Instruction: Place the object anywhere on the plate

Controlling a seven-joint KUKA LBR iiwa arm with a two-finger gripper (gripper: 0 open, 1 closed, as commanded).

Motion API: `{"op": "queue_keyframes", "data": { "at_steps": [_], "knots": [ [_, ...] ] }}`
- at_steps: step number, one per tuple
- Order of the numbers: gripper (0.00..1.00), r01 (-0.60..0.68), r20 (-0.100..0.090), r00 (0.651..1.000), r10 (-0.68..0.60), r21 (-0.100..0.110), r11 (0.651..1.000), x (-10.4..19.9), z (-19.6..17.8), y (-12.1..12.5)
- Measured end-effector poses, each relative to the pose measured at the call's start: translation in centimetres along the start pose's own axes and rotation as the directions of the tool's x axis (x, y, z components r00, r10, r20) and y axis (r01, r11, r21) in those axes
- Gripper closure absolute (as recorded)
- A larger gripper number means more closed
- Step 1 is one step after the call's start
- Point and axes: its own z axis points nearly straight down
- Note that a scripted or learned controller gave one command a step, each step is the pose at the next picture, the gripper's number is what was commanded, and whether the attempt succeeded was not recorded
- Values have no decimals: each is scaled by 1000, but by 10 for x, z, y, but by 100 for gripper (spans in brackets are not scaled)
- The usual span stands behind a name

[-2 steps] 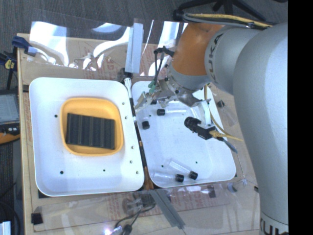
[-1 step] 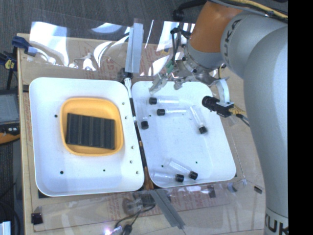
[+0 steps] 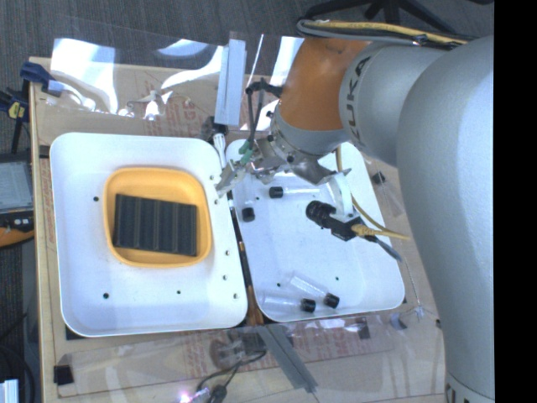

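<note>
Two shallow white bins sit side by side on the worktop (image 3: pixel 50 342). The left bin (image 3: pixel 75 292) carries one yellow plate (image 3: pixel 155 185) with rounded corners, and a dark ribbed rectangular insert (image 3: pixel 157 225) lies in the plate's middle.

The right bin (image 3: pixel 369 296) holds the small loose things: two clear tube-like pieces with black caps near the front edge, one (image 3: pixel 304 302) beside the other (image 3: pixel 323 296), plus two small black bits further back – one (image 3: pixel 247 214) near the left wall, one (image 3: pixel 275 192) a little further in. Which of these is the task's object cannot be told for sure; all of them lie in the right bin, none on the plate.

The grey arm (image 3: pixel 436 141) with its orange band (image 3: pixel 323 74) reaches in from the right, over the back of the right bin. The tool (image 3: pixel 243 159) sits low at the seam between the two bins, near the back corner – whether it is open or closed, or grips anything, cannot be told.
</note>
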Motion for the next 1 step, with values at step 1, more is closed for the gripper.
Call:
{"op": "queue_keyframes", "data": {
  "at_steps": [1],
  "knots": [
    [0,85,2,996,-85,-3,996,-55,-3,22]
  ]
}}
